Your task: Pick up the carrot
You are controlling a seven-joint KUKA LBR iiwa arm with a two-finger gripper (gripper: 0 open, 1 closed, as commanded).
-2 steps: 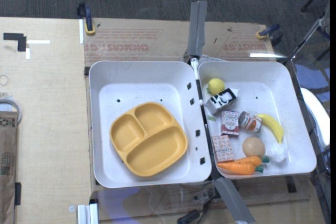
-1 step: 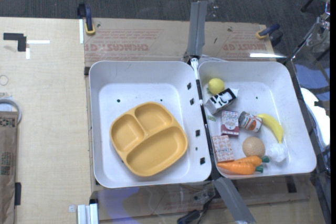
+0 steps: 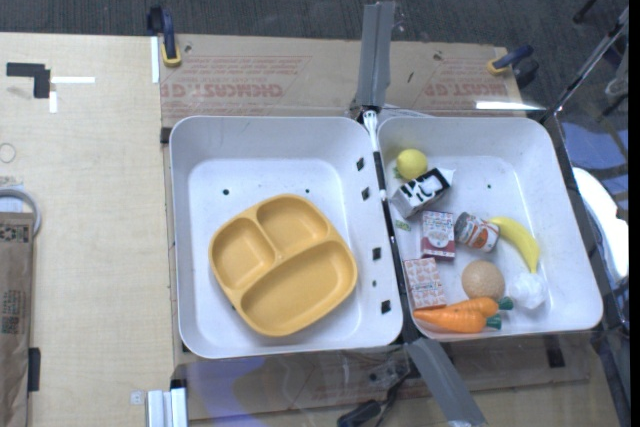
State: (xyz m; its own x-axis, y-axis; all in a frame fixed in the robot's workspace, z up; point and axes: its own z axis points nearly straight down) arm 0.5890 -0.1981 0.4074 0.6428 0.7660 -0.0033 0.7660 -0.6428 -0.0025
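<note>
Camera view: two white bins sit side by side on the bench. The left bin (image 3: pixel 190 215) holds a yellow divided plate (image 3: pixel 283 263), lying near its front edge.

In the right bin (image 3: pixel 560 165) the carrot (image 3: pixel 458 316) lies flat along the front edge, orange body pointing toward the front-left corner, green top (image 3: pixel 497 318) toward the right. A small red-and-white box (image 3: pixel 425 283) lies just behind its tip; a tan ball (image 3: pixel 482 279) touches it from behind. A white lump (image 3: pixel 527 289) sits by the front-right corner. A banana (image 3: pixel 520 241) curves near the right edge, a can (image 3: pixel 477 233) beside it. A lemon (image 3: pixel 411 163) and a black-and-white carton (image 3: pixel 420 191) lie near the left edge.

Whether the gripper is spread or pressed together cannot be told.
</note>
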